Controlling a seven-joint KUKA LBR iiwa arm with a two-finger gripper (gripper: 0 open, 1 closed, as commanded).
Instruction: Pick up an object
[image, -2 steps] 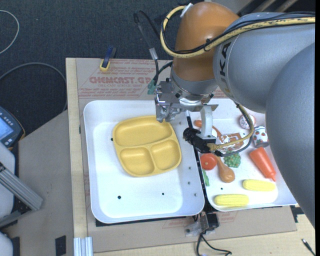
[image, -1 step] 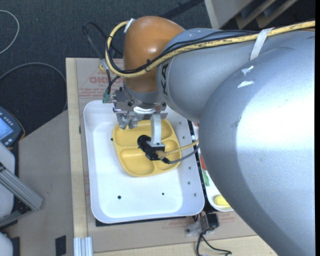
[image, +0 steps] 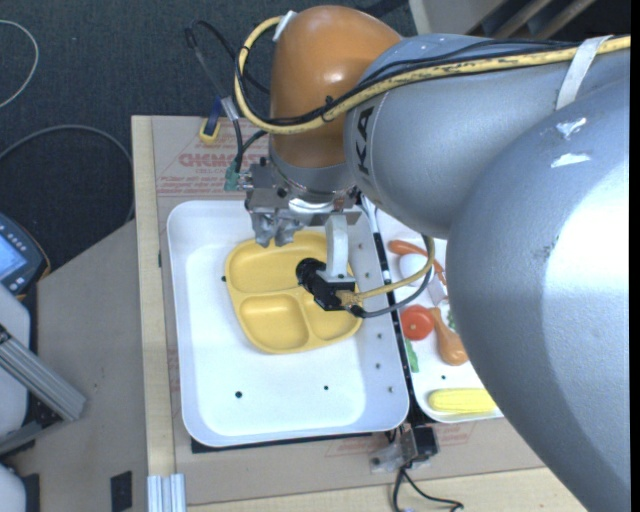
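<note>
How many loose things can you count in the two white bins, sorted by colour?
Yellow: 2, the divided tray in the left bin and a yellow piece in the right bin
Red: 1, the tomato
Orange: 2, a carrot-like piece and another orange piece
Total: 5 visible; the arm hides more of the right bin.

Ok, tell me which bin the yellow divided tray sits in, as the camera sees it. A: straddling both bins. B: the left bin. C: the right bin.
B: the yellow divided tray lies wholly inside the left bin, under the end effector, apart from the right bin's tomato and corn.
</note>
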